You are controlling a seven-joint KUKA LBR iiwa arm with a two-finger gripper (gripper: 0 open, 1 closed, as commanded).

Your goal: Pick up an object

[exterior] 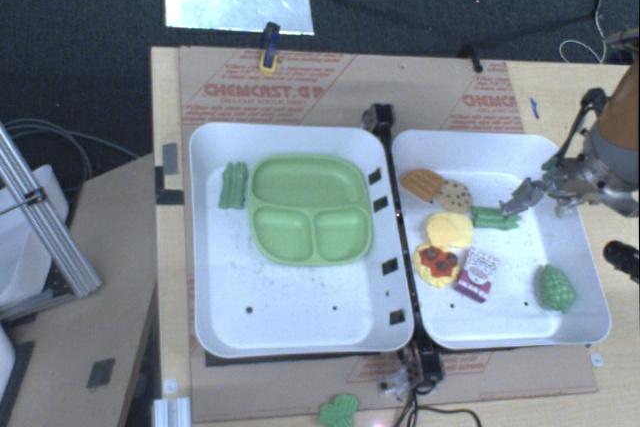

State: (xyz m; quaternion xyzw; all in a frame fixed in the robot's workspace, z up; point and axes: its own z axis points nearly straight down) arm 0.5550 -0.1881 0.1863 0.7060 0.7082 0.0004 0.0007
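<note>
Camera view takes in two white bins side by side, and the green divided plate in the left bin serves as the landmark — one plate, the largest thing, with three compartments. Just left of it lies one small bundle of green beans. Well to the plate's right, across the bins' shared wall, the right bin holds a loose cluster of toy food: one tan bread piece, one speckled cookie, one yellow round piece, one pizza-like piece with red spots, one small red-and-white packet, one green stick-shaped piece, and farthest from the plate one knobbly green vegetable. The gripper hangs at the stick's end away from the plate, a dark finger slanting down to it; whether the claw is released or clenched I cannot tell, and nothing is seen held. The green stick is the likely target — it looks like light, stiff plastic, probably smooth and prone to roll, so a hold across its narrow middle seems safest. Its closeness to the cookie and yellow piece could crowd the fingers.
</note>
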